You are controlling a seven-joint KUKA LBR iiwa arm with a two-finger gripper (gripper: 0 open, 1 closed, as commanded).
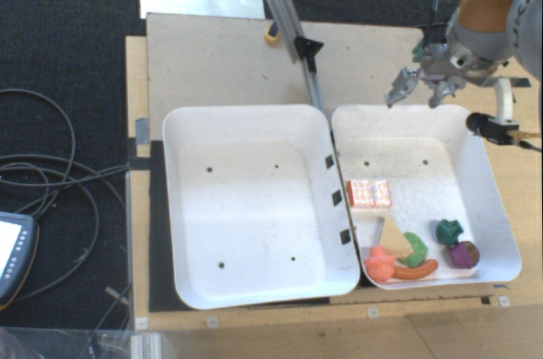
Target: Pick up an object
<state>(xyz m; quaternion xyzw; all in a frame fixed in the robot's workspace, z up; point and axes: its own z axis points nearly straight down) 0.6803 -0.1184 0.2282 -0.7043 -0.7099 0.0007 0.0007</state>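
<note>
Tool [417, 94] open above right bin [484, 171] | toys clustered near corner [416, 251]

We see the gripper [417, 97] spread open, nothing between its fingers, above the right bin's [488, 171] far rim; toys cluster at its near edge, beside a pink-and-white box [369, 194].

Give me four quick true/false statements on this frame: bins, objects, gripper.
1. All the objects lie in the right bin. True.
2. The gripper holds the purple object. False: nothing is between its fingers; it hangs open over the bin's far edge.
3. The checkered block lies by the wall next to the left bin. True.
4. The objects are clustered at the far end of the bin. False: they sit at the near end.
</note>
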